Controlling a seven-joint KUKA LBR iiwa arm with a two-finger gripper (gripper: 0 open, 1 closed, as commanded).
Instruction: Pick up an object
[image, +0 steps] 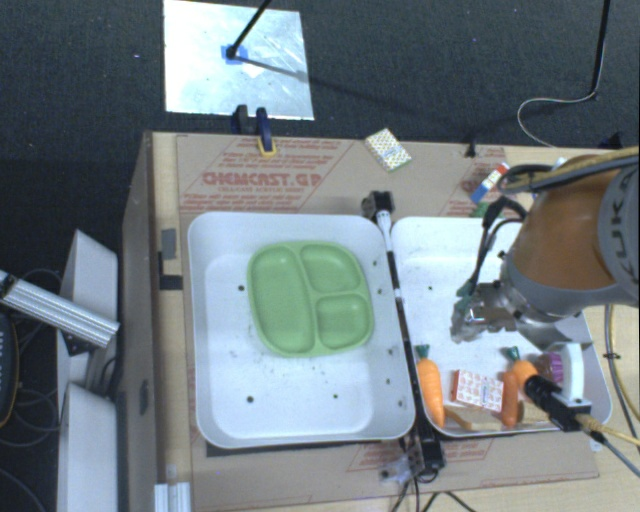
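White bins are seen side by side: the left bin (215, 400) holds a green divided plate (308, 297), the right bin (430, 250) is partly covered by the grey arm (580, 240). The gripper (472, 322) hangs at centre right; its jaw state cannot be told. Along the right bin's lower edge lie two carrots (430, 392) (515, 390) and, between them, a small patterned card (478, 390).

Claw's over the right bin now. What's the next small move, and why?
Probably shift the claw toward the carrot at the right bin's near-left corner, then lower. The claw hangs above bare bin floor, and the carrot lies apart from the other items.
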